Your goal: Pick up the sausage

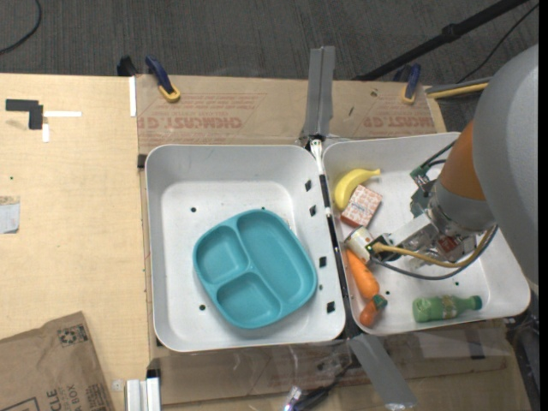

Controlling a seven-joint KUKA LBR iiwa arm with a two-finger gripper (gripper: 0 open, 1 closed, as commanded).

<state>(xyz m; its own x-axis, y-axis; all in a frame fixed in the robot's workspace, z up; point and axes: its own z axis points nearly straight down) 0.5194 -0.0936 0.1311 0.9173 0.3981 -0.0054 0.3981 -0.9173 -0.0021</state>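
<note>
My gripper point(438, 240) hangs low over the middle of the right bin point(505, 289), under the grey arm and its orange band. A small reddish-brown thing point(446, 246), possibly the sausage, peeks out right beneath the gripper. Most of it is hidden by the wrist, and I cannot tell whether it is held.
In the right bin lie a yellow banana point(353, 183), a small red-and-white box point(362, 205), an orange carrot point(363, 277) by the left wall and a green bottle point(443, 306) near the front. A teal divided plate point(253, 269) sits in the left bin point(171, 229).
</note>
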